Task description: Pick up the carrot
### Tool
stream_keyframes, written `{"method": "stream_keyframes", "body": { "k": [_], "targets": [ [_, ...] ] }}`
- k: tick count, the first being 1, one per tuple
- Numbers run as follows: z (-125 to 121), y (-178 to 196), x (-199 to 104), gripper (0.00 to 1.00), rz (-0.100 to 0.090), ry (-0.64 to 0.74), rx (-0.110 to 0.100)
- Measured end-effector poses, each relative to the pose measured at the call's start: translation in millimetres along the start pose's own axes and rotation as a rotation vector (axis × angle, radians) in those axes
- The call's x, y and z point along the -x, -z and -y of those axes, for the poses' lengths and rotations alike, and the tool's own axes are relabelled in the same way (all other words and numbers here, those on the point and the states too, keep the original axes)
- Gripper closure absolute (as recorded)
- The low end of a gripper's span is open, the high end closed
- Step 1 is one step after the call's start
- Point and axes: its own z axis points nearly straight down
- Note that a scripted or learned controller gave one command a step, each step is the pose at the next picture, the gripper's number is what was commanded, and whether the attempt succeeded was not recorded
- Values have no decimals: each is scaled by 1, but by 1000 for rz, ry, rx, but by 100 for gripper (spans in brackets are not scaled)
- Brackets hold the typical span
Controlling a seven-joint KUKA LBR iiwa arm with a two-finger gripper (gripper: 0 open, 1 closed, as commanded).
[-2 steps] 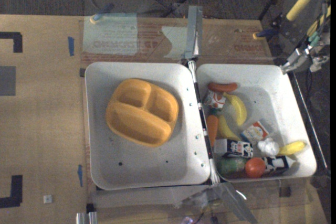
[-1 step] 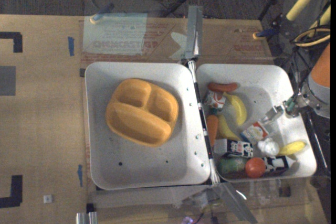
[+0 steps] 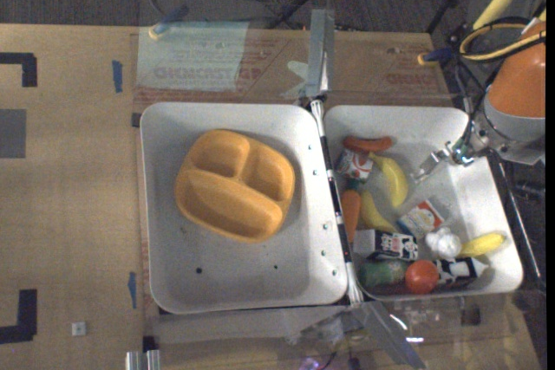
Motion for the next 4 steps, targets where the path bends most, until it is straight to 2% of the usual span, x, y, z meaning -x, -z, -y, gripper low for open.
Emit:
{"method": "stream_keyframes", "body": {
  "k": [1, 2, 3, 4],
  "targets": [
    [-44, 64, 24, 0, 13, 269, 0],
    [-46, 107, 25, 0, 13, 514, -1],
    [28, 36, -6, 0, 5, 533, -6],
    [1, 35, -28, 0, 8, 702, -4]
  ]
}}
